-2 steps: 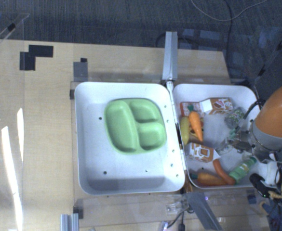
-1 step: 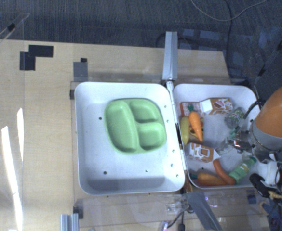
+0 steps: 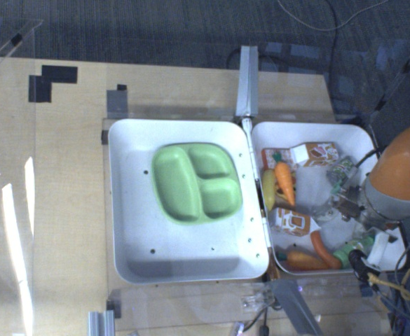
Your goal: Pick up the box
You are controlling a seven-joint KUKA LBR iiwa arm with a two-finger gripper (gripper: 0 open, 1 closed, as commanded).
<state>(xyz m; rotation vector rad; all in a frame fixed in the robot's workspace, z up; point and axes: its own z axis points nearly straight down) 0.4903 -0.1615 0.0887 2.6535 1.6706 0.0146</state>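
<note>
Jaws hang in right bin (image 3: 348, 130) beside box (image 3: 292, 222).

Orange-and-white box (image 3: 292, 222) (flat) in right bin (image 3: 359, 133)

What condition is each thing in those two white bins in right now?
Green tray: right way up, flat in the left bin.
Box: lying in the right bin, not gripped.
Carrot: lying among the clutter.
Gripper: low over the right bin.
</note>
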